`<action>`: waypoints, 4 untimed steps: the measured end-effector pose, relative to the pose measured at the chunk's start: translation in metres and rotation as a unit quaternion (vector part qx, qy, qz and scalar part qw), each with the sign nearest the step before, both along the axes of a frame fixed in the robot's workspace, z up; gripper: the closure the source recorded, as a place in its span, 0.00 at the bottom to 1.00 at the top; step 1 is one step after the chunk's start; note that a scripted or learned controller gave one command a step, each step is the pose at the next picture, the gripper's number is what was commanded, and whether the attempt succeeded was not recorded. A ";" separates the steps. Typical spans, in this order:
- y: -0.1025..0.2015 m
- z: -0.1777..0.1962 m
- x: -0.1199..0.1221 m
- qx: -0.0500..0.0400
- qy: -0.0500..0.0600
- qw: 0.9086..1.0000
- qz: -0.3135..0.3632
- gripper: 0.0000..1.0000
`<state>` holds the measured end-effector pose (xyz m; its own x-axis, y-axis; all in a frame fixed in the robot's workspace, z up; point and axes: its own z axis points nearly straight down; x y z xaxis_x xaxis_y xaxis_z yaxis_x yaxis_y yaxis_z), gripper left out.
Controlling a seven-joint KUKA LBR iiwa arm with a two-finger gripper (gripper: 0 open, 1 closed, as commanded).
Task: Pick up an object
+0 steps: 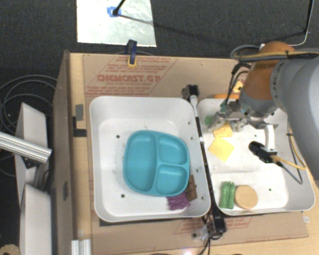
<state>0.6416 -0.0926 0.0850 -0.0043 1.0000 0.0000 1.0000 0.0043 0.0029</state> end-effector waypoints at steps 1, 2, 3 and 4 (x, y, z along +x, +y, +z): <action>0.000 0.000 0.000 0.000 0.000 1.000 0.000 0.00; -0.002 0.016 0.004 -0.002 -0.006 1.000 0.001 1.00; -0.001 0.014 0.002 -0.001 -0.004 1.000 0.001 0.00; 0.009 -0.001 0.004 0.000 0.001 1.000 0.000 0.00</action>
<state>0.6455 -0.0837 0.0843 -0.0052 1.0000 -0.0008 1.0000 0.0052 0.0017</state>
